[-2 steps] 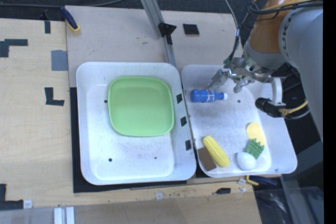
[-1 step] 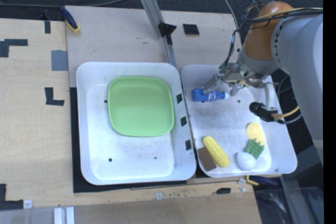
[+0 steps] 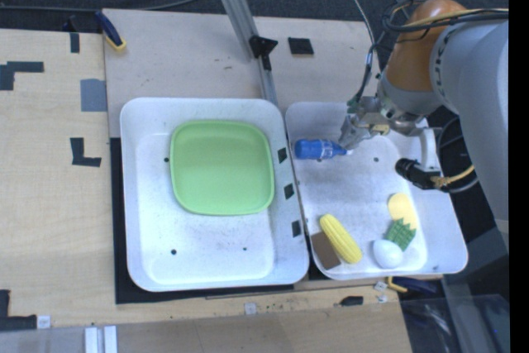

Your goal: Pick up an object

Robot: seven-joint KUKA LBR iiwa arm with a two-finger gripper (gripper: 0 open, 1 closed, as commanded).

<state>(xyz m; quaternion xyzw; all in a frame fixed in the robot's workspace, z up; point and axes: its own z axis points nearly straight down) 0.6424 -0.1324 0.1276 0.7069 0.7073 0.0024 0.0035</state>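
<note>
Grey arm [image 3: 475, 87] with orange band, biggest and closest to the lens, reaching in from the right over the right bin [image 3: 450, 231]. Gripper [image 3: 351, 136] lowered at the far-left part of that bin, tip touching or just beside the right end of a blue object [image 3: 312, 149]. Opening of the gripper: cannot tell, too small and partly hidden by the wrist. Cannot tell either whether the blue object is clamped or only nudged.

Blue object lying on its side near the bin's left wall, well apart from the rest, so probably picked as the target for easy, uncluttered access. Low wrist pose fits a grasp attempt at floor level of the bin.

Near edge of the right bin: yellow corn cob [image 3: 340, 238] on a slant, brown piece [image 3: 322, 249] just beside it, white rounded item [image 3: 386, 253], yellow-and-green toy [image 3: 402, 221] above that. All clustered, harder to take singly.

Left bin [image 3: 134, 202] holding a green plate [image 3: 221, 167], flat, far from the gripper, likely not in play. Both bins side by side on the worktop [image 3: 50, 202].

Risk, as a judgement: wall close by, blue object may roll or slide away on closing.
</note>
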